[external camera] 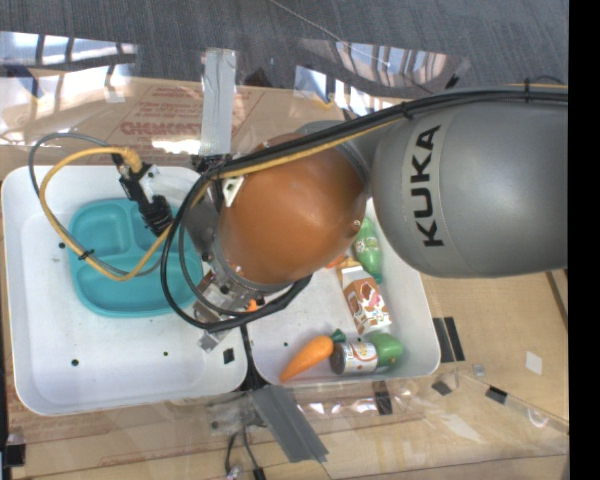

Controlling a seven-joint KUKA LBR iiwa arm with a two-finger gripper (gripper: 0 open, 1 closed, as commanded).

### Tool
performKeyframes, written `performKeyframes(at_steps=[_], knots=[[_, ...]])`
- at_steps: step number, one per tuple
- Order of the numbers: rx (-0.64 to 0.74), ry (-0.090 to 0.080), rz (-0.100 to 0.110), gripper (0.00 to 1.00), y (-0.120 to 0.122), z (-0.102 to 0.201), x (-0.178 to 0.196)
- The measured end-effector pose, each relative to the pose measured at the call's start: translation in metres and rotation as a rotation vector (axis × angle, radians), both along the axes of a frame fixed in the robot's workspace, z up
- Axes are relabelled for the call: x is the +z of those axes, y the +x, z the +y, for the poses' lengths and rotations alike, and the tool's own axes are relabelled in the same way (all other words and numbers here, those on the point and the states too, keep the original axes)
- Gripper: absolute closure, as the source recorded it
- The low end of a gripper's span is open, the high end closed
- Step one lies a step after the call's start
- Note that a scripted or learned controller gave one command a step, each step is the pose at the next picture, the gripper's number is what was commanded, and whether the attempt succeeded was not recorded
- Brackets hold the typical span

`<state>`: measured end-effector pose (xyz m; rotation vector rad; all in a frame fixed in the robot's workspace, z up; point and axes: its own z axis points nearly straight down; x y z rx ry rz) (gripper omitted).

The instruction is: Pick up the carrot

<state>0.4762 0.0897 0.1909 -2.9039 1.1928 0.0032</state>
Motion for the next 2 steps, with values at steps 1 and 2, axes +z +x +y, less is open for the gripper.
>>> performKeyframes(at_steps=[1,2], knots=[[-0.207,-0.001,0.001,1.0,0.014,-0.031,0.009],[-0.438,0.002,-0.007,1.0,0.002,-0.008,0.077]])
